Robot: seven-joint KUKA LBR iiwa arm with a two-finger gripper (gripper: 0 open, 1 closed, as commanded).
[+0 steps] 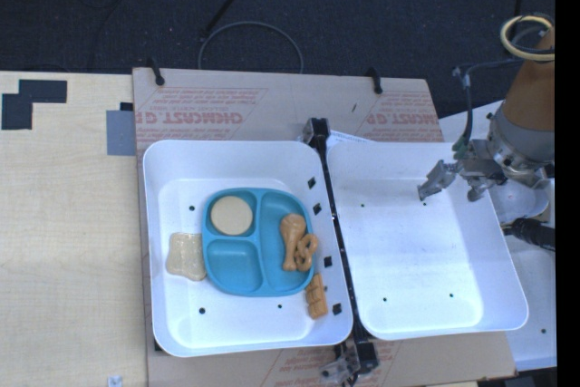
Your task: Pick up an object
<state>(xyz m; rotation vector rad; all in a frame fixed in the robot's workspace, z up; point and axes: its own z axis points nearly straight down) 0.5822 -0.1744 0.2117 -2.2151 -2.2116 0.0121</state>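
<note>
A blue divided tray (pixel 237 272) lies in the left bin (pixel 172 168). A round beige disc (pixel 230 215) sits in its upper-left compartment, and a tan knobbly piece (pixel 296 242) lies in its right compartment. A pale beige lump (pixel 186 256) rests on the bin floor against the tray's left edge. A small brown piece (pixel 315 296) lies just off the tray's lower right corner. My gripper (pixel 453 187) hangs over the far right part of the right bin (pixel 426 285), open with nothing between its fingers, well away from all the objects.
A black divider clip strip (pixel 326 222) runs between the two bins. Both bins sit on a cardboard sheet (pixel 272 109). A light wooden bench top (pixel 63 231) stretches to the left. Cables (pixel 249 41) lie on the dark floor behind.
</note>
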